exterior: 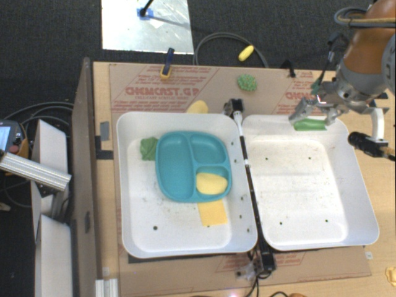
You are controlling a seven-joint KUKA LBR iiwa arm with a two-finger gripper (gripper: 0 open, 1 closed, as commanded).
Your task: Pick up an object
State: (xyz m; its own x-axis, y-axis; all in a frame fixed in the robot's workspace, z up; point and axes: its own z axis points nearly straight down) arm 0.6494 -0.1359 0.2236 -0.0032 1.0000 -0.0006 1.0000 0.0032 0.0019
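The gripper (317,115) sits at the right bin's (346,228) one o'clock corner with a green piece (309,125) pinched between its fingers, but the grab looks shallow, so it could easily slip out on lifting.

Green flat piece (309,125), perhaps gripped.

Open floor across right bin (309,190); left bin (133,184) crowded by teal tray (179,166).
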